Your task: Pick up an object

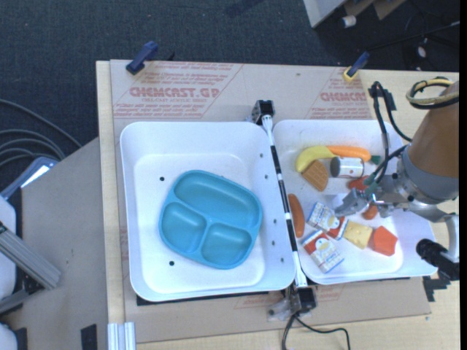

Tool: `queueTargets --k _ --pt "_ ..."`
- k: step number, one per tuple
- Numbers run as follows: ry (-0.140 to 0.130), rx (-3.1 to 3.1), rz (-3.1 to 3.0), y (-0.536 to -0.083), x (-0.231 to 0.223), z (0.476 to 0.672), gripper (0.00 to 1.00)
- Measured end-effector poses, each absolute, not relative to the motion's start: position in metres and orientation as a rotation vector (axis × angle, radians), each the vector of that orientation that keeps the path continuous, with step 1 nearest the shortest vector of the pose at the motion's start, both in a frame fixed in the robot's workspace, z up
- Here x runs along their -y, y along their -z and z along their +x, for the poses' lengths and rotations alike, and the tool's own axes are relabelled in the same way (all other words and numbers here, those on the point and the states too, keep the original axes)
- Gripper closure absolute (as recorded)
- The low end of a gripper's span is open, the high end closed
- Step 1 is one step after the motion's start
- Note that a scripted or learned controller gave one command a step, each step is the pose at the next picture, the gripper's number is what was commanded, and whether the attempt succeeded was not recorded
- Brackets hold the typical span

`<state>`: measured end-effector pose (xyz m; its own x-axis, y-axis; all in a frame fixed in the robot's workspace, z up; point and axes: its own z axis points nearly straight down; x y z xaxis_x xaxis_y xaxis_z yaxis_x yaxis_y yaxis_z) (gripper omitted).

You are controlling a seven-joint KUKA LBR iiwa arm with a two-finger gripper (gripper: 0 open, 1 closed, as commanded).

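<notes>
On the left of the bench, the left bin [139,195] held a blue sectioned tray [210,219], lying flat and untouched. Across the divider, the right bin [408,265] carried all the loose pieces. A brown sausage [296,215] lay along its left wall, with two small printed cartons [322,217] just beside it and a third carton [325,251] nearer the front rim. Farther back sat a yellow banana [314,157] touching a tan waffle piece [316,174], an orange carrot [350,152] and a small metal can [347,167] on its side. A pale yellow cheese wedge [357,234] and an orange-red block [384,241] lay toward the front right.

The gripper [363,197] was low over the middle of this bin, above small red pieces, its grey wrist reaching in from the right. How its jaws stood could not be made out, and nothing was visibly lifted between them. By my judgement no object had been picked yet: every piece rested on the bin floor, so the grasp and the lift remained.
</notes>
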<state>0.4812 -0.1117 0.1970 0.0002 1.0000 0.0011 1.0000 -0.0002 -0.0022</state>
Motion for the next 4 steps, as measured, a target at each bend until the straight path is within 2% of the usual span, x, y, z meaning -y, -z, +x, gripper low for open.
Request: queueTargets --k 1,2,3,4 --pt "0.003 2.222 -2.226 -0.087 0.149 0.481 0.00" --pt "0.009 2.224 -2.227 -0.098 0.148 0.482 1.00" --pt "0.008 2.224 -2.227 -0.098 0.148 0.482 0.00" --pt "0.008 2.225 -2.224 -0.088 0.163 0.482 0.00"
